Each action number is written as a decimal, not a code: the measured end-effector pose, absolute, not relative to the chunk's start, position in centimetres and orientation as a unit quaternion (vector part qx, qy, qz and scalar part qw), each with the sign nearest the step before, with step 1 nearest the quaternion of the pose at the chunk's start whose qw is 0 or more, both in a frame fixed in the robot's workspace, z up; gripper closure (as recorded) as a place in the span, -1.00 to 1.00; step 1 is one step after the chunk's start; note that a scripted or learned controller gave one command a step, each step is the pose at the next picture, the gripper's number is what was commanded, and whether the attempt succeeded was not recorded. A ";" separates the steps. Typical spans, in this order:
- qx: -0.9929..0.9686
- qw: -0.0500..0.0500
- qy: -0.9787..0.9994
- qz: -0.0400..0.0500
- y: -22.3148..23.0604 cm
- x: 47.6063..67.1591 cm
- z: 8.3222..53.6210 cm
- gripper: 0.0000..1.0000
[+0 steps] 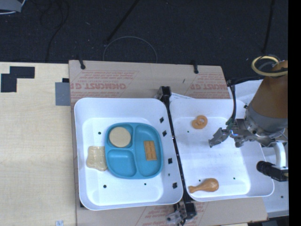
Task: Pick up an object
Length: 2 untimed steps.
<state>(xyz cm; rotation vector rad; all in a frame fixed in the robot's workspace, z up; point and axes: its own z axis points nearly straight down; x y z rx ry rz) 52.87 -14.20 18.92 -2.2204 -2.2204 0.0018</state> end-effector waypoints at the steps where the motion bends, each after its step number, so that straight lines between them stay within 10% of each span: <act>1: -0.707 0.003 -0.707 0.002 -14.0 53.8 13.3 -1.00; 2: -0.708 0.002 -0.707 0.001 -13.9 53.8 8.5 -1.00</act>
